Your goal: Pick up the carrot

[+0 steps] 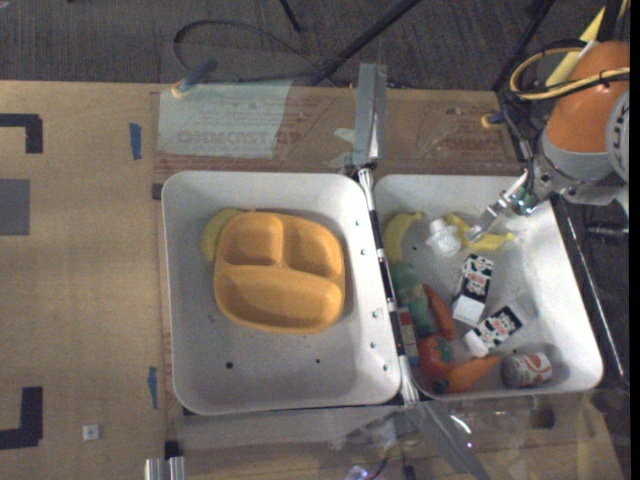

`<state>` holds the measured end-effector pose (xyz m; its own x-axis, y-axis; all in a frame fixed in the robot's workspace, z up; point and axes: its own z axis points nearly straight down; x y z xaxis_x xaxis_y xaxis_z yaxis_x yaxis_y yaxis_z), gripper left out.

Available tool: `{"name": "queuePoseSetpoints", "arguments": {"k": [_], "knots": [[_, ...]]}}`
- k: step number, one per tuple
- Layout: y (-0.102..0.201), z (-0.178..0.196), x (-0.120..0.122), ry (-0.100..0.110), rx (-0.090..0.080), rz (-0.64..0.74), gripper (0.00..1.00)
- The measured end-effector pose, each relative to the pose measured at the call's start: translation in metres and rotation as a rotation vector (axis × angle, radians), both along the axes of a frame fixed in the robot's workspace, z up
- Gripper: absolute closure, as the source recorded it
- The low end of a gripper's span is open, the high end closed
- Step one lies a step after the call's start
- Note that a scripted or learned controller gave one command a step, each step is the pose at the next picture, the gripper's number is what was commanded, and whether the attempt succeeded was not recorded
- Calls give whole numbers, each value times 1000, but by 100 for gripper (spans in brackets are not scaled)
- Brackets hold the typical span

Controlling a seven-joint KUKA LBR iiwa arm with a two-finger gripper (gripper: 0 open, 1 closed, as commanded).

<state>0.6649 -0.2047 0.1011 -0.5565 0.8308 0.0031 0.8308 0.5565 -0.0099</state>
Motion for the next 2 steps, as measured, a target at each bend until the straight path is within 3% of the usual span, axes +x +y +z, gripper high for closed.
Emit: {"name": "queuePoseSetpoints", "arguments": {"k": [1, 2], "knots": [[2, 12, 5, -20, -1, 2, 100], [66, 120, 4, -16, 2, -92, 100]]}}
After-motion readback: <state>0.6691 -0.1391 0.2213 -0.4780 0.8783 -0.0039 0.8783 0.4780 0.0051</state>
